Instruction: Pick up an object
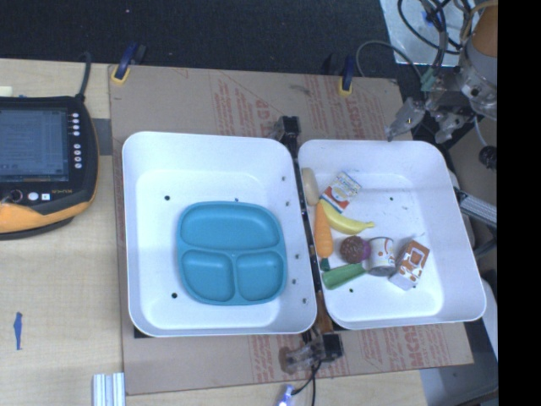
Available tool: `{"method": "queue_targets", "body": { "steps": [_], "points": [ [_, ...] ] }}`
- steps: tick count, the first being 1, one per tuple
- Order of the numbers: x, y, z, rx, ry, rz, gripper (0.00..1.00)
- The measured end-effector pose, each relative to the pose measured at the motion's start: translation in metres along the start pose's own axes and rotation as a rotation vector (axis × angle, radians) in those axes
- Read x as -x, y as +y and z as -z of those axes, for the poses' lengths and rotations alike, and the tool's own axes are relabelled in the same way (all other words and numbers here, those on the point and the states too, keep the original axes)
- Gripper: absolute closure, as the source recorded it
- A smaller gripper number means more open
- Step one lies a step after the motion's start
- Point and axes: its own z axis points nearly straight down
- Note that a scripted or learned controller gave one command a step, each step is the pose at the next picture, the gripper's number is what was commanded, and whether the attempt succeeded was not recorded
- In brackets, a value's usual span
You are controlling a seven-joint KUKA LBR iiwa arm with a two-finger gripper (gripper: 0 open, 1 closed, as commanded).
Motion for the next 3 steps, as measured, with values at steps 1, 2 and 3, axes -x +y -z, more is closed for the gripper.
{"method": "queue_targets", "body": {
  "steps": [1, 2, 3],
  "points": [
    [-0.054, -0.056, -0.146, -0.001, -0.001, 0.001, 0.0],
    [-0.053, -0.045, -0.197, -0.002, -0.001, 0.0, 0.0],
    [-0.043, -0.102, -0.197, 0.0, 0.0, 0.0, 0.0]
  ]
}}
